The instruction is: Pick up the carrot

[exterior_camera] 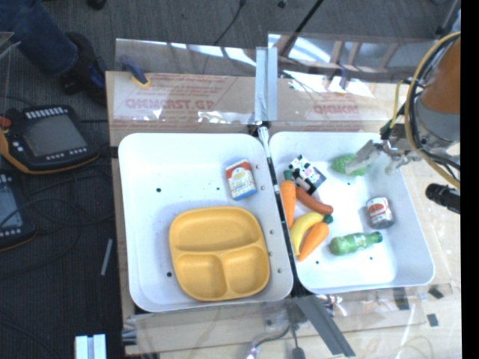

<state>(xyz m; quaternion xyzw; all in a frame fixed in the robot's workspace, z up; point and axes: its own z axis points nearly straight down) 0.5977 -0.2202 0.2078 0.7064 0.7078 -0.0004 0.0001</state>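
Gripper: the grey two-finger gripper hangs over the far right corner of the right bin; whether it is released or clenched cannot be told.
Right bin: the shallow white plastic right bin holds eight things.
Nearest the gripper: one leafy green toy vegetable, just to its left.
Below the gripper: one small silver can with a red label, and further toward the near edge one green plastic bottle lying on its side.
Further left of the gripper: one small black-and-white box.
Carrots: two orange toy carrots, well to the gripper's left and nearer the camera.
First carrot: hard against the bin's left wall, long axis near-far, leafy end toward the far side.
Second carrot: long axis on a diagonal, leafy end up-right, tip down-left.
Between them: one red sausage-shaped toy and one yellow toy banana, touching the carrots.
Left bin: the shallow white plastic left bin, farthest from the gripper, holds one yellow three-compartment plastic plate and one small red-and-blue carton.
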